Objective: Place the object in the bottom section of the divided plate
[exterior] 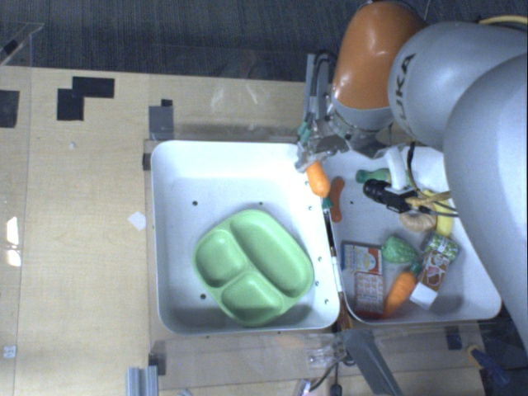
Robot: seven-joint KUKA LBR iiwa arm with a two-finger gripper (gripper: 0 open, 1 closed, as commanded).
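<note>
Camera view: the jaws (pixel 316 157) pinch a small orange carrot (pixel 318 180) above the left bin's (pixel 169 221) far right corner, lifted clear for carrying to the green divided plate (pixel 253 265).

Bright, even overhead light; soft shadows inside the bins (pixel 165 221), slightly blurry overall.

A pale wood table (pixel 74 246) fills the left and middle, with black squares (pixel 82 96) stuck near its far edge. Beyond lies dark grey carpet (pixel 165 15). Light glares off the table's left edge.
</note>
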